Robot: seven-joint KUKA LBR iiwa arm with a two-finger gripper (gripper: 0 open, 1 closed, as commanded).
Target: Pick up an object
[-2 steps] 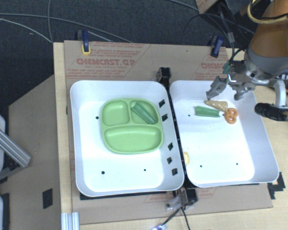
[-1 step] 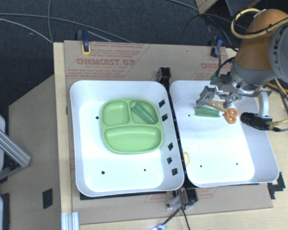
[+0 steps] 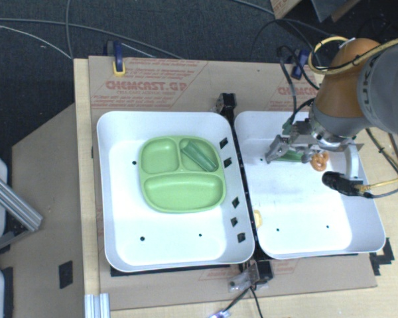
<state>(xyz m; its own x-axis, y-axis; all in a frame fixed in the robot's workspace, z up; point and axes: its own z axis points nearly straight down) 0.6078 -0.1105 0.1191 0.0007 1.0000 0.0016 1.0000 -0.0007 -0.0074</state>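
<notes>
while low over the right bin (image 3: 358, 234), end effector (image 3: 278, 150), grip unclear, green object (image 3: 293, 155) just beside it.

Green object (image 3: 200, 155) lies in divided plate's (image 3: 179, 194) upper-right compartment

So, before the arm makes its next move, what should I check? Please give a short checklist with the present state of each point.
1. Gripper is over the right bin: ok.
2. An object is held by the gripper: cannot tell; something green and something orange show near it, too small to identify.
3. Green plate lies flat in the left bin: ok.
4. Green object rests in the plate's upper right compartment: ok.
5. Arm is away from the divider between the bins: ok.
</notes>
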